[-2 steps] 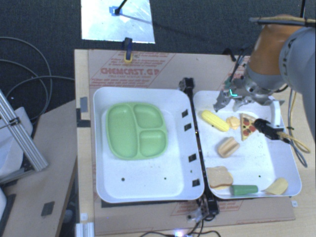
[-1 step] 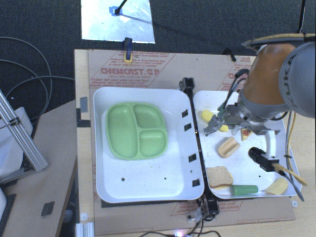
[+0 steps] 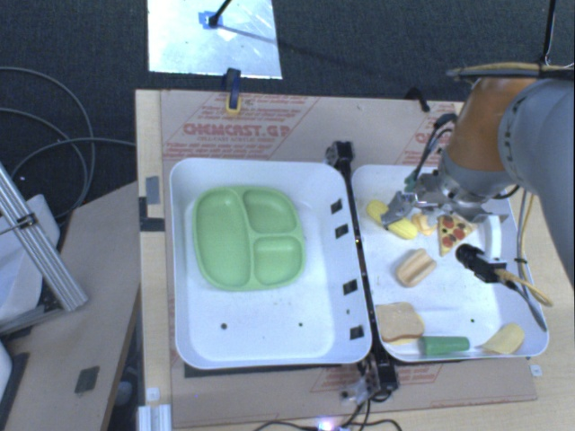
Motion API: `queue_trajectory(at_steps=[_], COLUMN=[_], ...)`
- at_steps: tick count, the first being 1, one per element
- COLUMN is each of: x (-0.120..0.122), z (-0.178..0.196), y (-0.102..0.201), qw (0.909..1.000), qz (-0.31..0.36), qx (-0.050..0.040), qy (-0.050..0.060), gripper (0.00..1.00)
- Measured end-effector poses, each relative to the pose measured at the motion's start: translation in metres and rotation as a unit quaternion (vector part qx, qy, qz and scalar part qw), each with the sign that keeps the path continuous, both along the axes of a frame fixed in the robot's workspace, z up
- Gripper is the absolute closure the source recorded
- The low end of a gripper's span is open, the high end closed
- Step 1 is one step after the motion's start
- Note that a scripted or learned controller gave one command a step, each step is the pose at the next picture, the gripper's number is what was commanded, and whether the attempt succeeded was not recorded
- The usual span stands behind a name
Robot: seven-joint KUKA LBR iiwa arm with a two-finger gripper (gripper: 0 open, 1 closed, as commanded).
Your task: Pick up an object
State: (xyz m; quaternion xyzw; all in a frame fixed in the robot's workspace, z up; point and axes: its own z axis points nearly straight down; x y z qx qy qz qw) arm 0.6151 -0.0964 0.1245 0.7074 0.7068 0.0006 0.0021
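Observation:
My gripper (image 3: 398,210) is low in the upper part of the right bin (image 3: 503,317), reaching in from the right. It hangs right over two yellow toy food pieces: one (image 3: 376,211) just to its left and one (image 3: 404,230) just below it. Whether it touches either, I cannot tell. A pizza slice (image 3: 450,233) lies just to the right of the gripper, partly under the wrist. Below them lie a tan bun (image 3: 414,267), a slice of bread (image 3: 399,321), a green stick (image 3: 445,344) and a pale yellow wedge (image 3: 505,338).
The left bin (image 3: 193,326) holds a green divided plate (image 3: 248,237). A black divider (image 3: 358,259) with clips runs between the two bins. The grey arm with its orange band (image 3: 490,124) covers the right bin's upper right corner.

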Motion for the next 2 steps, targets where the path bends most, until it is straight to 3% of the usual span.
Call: queue_trajectory(at_steps=[1, 2], x=[-0.043, 0.005], z=[-0.041, -0.029], y=[0.013, -0.049], qw=[1.0000, 1.0000], qz=[0.001, 0.000], qx=[0.0013, -0.0012], qy=[0.002, -0.002], gripper=[0.00, 0.00])
